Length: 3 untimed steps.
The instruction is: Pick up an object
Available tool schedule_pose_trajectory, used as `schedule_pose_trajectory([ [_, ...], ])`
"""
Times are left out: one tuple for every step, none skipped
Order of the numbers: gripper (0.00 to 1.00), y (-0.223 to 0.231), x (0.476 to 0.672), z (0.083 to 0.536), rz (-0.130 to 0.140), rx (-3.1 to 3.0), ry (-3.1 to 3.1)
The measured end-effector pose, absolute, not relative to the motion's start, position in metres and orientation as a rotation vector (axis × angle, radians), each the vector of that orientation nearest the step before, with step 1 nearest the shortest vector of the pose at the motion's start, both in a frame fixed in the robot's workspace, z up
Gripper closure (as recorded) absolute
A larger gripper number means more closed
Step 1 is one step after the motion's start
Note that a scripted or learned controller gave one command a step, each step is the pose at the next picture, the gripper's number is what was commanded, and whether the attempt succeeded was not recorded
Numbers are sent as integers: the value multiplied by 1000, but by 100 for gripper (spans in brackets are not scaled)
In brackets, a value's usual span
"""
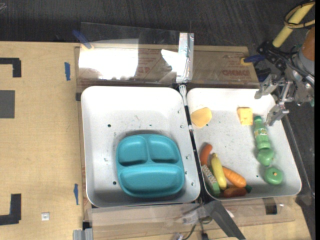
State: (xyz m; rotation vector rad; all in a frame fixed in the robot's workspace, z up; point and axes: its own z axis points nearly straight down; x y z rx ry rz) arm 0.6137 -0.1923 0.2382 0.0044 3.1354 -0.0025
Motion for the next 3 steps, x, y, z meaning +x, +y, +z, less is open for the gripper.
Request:
schedule_pose_trajectory([
  [0, -223, 645, 104, -8, -40, 3124],
  [0, -210, 582, 88, -1, 262, 3122],
  [0, -192, 556, 89, -2, 271, 3121],
])
